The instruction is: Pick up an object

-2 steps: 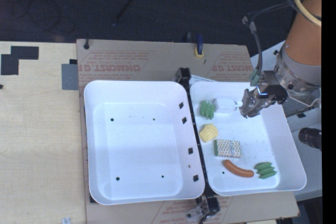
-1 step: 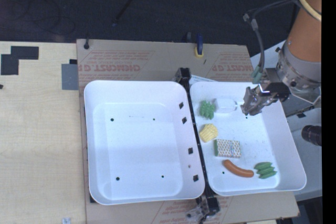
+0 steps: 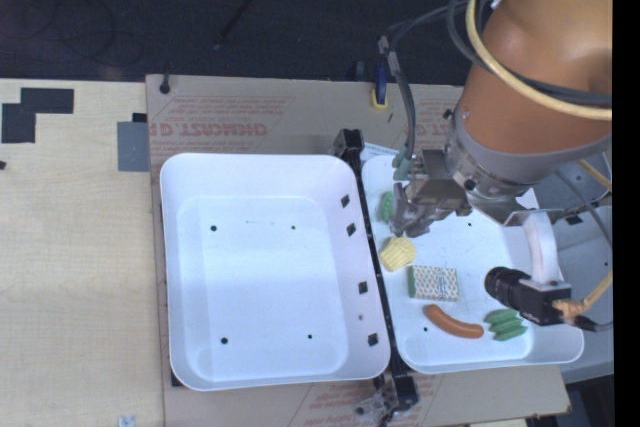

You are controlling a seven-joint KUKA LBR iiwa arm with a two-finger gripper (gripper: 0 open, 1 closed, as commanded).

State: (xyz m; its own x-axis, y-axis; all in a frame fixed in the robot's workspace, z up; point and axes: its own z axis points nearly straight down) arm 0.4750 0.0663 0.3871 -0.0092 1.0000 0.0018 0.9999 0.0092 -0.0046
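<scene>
Claw above the yellow corn, nothing held yet

We see the yellow corn piece (image 3: 397, 253) at right of centre in the right bin (image 3: 560, 350); the claw (image 3: 411, 218) hovers just above, its opening unclear. We judge a descent comes next.

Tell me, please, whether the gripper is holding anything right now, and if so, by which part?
Nothing shows between the fingers of the two-finger gripper. It hangs just above the ridged yellow corn-like toy in the right shallow white bin, apart from it.
</scene>
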